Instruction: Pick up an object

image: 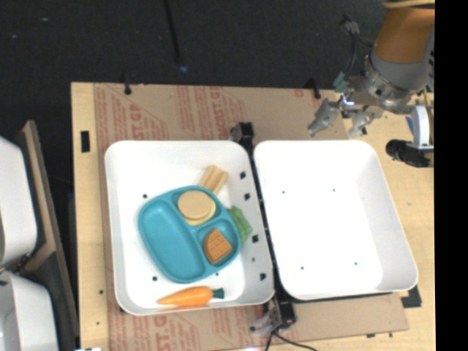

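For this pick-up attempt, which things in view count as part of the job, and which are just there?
Job:
gripper, above the right bin's far edge
blue tray
round cracker
brown toast piece
carrot
wooden block
green piece

Just there:
left bin
right bin
bench

The grey, orange-banded arm (pixel 401 28) is being held above the right bin's (pixel 395 196) far edge, its gripper (pixel 340 121) being kept spread open and carrying nothing.

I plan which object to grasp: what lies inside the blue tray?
The blue tray holds a round tan cookie and a brown waffle piece. Whatever lies underneath them is covered.
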You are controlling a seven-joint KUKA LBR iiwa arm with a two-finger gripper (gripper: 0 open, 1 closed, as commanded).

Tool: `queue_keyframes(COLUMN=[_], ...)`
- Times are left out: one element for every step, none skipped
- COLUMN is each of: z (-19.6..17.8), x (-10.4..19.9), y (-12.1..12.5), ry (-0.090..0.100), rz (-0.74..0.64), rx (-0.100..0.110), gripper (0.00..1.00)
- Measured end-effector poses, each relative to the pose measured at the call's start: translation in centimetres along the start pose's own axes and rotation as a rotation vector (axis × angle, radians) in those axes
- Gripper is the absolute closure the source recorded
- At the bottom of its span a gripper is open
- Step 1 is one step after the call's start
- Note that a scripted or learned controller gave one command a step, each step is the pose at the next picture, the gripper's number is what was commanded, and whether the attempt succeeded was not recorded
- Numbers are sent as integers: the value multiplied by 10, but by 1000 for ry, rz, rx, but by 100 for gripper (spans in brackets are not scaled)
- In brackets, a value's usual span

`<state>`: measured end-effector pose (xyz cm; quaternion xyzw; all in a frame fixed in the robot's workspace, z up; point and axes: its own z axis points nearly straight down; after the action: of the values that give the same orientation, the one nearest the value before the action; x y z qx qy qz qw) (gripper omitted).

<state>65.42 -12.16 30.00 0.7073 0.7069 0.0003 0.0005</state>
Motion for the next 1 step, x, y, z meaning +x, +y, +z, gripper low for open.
queue_keyframes(z=[43], x=[-22], y=[15], ry=[0], rz=[1], rx=[4], gripper=[0])
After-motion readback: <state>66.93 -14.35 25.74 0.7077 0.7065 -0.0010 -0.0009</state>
